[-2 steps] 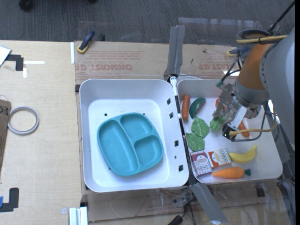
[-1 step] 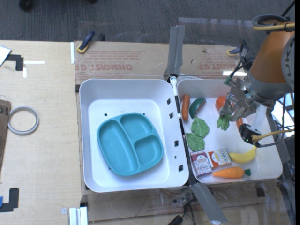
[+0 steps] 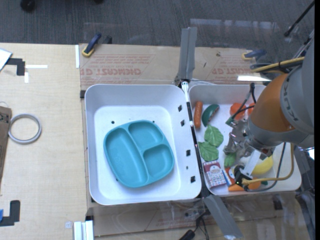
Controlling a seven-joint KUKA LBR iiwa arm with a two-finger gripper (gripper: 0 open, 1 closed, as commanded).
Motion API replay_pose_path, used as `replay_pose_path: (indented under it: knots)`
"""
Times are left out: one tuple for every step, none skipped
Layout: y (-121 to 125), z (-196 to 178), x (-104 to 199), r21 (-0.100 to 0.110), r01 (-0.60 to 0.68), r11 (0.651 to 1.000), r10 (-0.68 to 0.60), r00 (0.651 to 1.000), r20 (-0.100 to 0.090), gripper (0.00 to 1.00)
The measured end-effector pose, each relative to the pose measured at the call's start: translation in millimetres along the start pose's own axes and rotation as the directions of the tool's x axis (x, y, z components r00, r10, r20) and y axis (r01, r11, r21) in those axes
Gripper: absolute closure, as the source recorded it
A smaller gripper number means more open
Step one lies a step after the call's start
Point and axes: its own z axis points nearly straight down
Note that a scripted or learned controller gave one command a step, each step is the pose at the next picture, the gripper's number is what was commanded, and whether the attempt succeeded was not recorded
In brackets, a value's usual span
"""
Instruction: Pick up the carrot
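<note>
An orange tapered piece with a green end, which looks like the carrot [image 3: 246, 185], lies along the front wall of the right bin [image 3: 295, 181]. My gripper [image 3: 236, 153] hangs low over the middle of that bin, just behind and slightly left of the carrot. It sits under the grey wrist with the orange band [image 3: 270, 111]. Nothing can be made out between its tips. A second, reddish-orange stick [image 3: 198, 114] lies by the bin's left wall, well left of the gripper.
The right bin also holds a dark green vegetable [image 3: 210, 112], green leaves [image 3: 212, 136], a small red-and-white box [image 3: 214, 174], a yellow piece [image 3: 263, 165] and a red piece [image 3: 238, 112] partly under the arm. The left bin [image 3: 95, 149] holds a blue divided plate [image 3: 138, 153].
</note>
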Motion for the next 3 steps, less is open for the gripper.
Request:
replay_pose_path:
  knots:
    - [20,-95,26,0.005,-0.348,0.937,0.348,0.937,0.011,1.0]
    - [64,-154,-40,0.005,-0.355,0.935,0.355,0.935,0.01,1.0]
    - [99,-236,9,0.002,-0.589,0.808,0.589,0.808,0.011,1.0]
